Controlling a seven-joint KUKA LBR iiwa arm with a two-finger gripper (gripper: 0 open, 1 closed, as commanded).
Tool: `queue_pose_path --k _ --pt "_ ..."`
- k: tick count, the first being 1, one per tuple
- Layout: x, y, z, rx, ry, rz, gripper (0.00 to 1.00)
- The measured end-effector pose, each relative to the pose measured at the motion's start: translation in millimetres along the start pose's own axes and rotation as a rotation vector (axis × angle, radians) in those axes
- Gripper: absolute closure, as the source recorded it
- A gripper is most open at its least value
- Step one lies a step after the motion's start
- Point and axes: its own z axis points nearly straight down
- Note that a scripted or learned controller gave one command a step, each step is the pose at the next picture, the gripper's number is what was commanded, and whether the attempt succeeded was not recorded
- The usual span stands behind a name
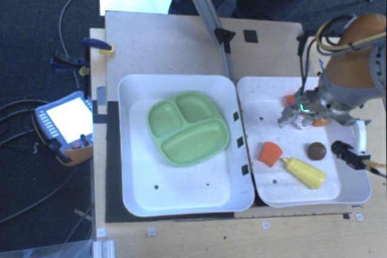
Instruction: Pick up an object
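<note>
My gripper (297, 118) hangs low over the upper right part of the right bin (266, 191), reaching in from the right. An orange item (291, 99) peeks out just beside it, mostly hidden by the wrist. In the same bin lie an orange-red cup-like piece (270, 153), a yellow bottle (305, 171) and a brown round object (316, 150). A green divided plate (188, 127) rests in the left bin (136, 190).
A person stands at the bench's far side holding a grey pole (213, 16) that slants down to the bins' top edge. A black cable connector (346, 154) hangs over the right bin's right side. A teach pendant (65, 127) lies left of the bench.
</note>
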Motion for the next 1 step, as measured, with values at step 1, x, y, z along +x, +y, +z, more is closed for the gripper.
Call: queue_pose_path --k 1 --pt "-0.1 1.0 -1.5 -0.004 0.000 0.000 0.00"
